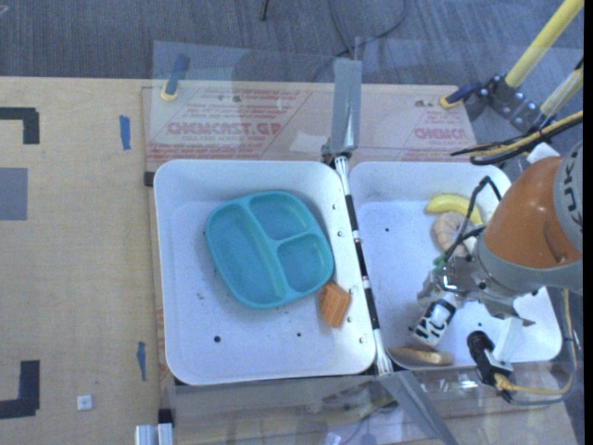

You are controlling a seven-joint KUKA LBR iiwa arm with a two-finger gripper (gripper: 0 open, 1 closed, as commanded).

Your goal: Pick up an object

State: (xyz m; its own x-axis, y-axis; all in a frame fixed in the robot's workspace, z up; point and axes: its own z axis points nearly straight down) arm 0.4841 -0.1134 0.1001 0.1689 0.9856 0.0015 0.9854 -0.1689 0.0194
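Observation:
My gripper [447, 284] hangs low over the middle of the right bin [394, 248], below the arm's orange band [523, 222]. Directly under and in front of it lies a small white and black object [433, 321]; whether the gripper touches it cannot be told. A flat tan piece [419, 355] rests at the bin's front edge. Toward the back of this bin lie a yellow banana [449, 204] and a beige item [448, 230], partly hidden by the arm. In the left bin [185, 276] sit a teal divided plate [269, 247] and an orange block [334, 305].
A metal divider [357, 248] separates the two bins. Cables and a black part [480, 349] trail at the front right of the right bin. Yellow bars [547, 31] cross the top right corner. A cardboard sheet [241, 123] lies behind the bins.

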